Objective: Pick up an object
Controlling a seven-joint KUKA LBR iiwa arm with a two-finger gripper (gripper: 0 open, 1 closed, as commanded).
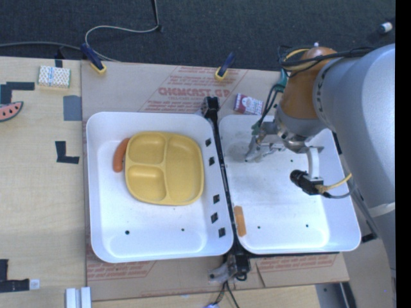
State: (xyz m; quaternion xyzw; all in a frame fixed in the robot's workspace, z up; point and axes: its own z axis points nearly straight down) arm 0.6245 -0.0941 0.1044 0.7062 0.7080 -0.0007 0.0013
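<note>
A yellow three-compartment plate [164,168] lies in the left bin [154,236]. An orange carrot-like piece [119,155] rests against the plate's left edge. A second small orange piece [239,220] lies at the left wall of the right bin [302,236]. My gripper [254,153] hangs low over the upper part of the right bin, pointing to the left, with nothing visible between its fingers. The grey arm with its orange band [302,95] covers the bin's upper right.
A small red and white packet [246,104] lies on the cardboard just behind the right bin. Clamps [225,67] hold the cardboard at the back. A watermelon-slice toy [11,111] and a small patterned block [54,77] sit on the bench at far left.
</note>
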